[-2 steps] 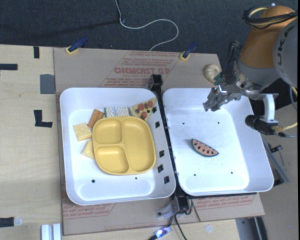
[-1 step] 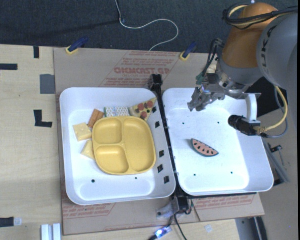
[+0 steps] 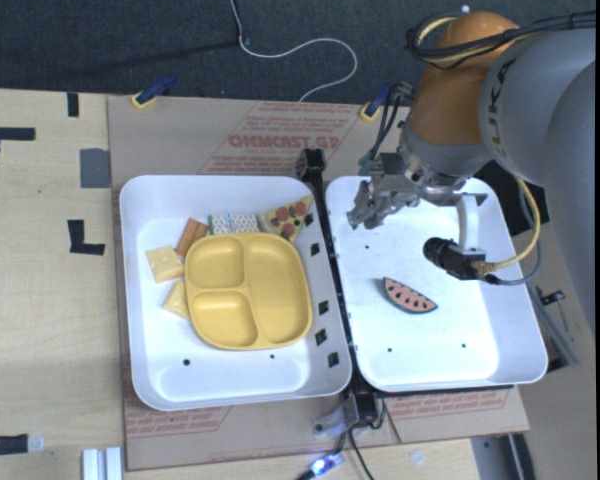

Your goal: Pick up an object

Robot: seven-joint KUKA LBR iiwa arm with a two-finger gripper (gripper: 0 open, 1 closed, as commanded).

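Note:
A watermelon slice toy [image 3: 410, 296] lies flat in the right bin [image 3: 480, 358], near its middle. My gripper [image 3: 373, 208] hangs over the far left part of that bin, up and to the left of the slice and apart from it. Nothing shows between its fingers. In the left bin [image 3: 160, 368] a yellow divided plate [image 3: 248, 290] lies with several small food toys around it: a pizza slice [image 3: 288, 218], a brown stick [image 3: 191, 235], pale crackers [image 3: 166, 264] and a patterned piece [image 3: 232, 224].
The grey arm with its orange band [image 3: 460, 78] reaches in from the upper right over the right bin's far edge. A black cable and connector [image 3: 452, 256] hang beside the wrist. A black divider [image 3: 325, 268] runs between the bins.

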